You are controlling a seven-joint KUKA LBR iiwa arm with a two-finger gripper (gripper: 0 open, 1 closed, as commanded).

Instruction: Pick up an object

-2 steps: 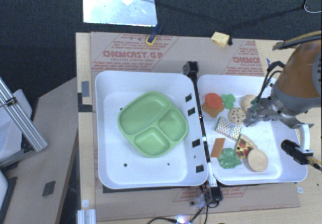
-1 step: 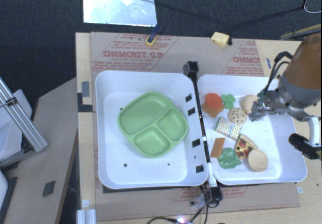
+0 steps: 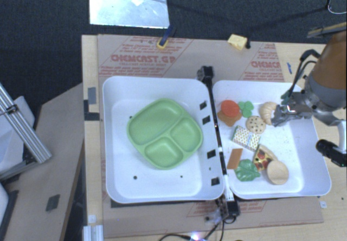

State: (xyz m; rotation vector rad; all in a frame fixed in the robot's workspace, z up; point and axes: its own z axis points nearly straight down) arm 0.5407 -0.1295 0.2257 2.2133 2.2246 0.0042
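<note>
Two white bins sit side by side: the far one (image 3: 116, 180) holds a green divided plate (image 3: 164, 133); toy foods fill the bin under the gripper (image 3: 277, 117). A tan bread piece (image 3: 267, 110) lies just beside it. Cardboard (image 3: 141, 57) covers the bench.

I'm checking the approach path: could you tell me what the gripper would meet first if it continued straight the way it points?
Probably the tan shell-shaped pastry just left of the gripper, though height above it is unclear.
</note>
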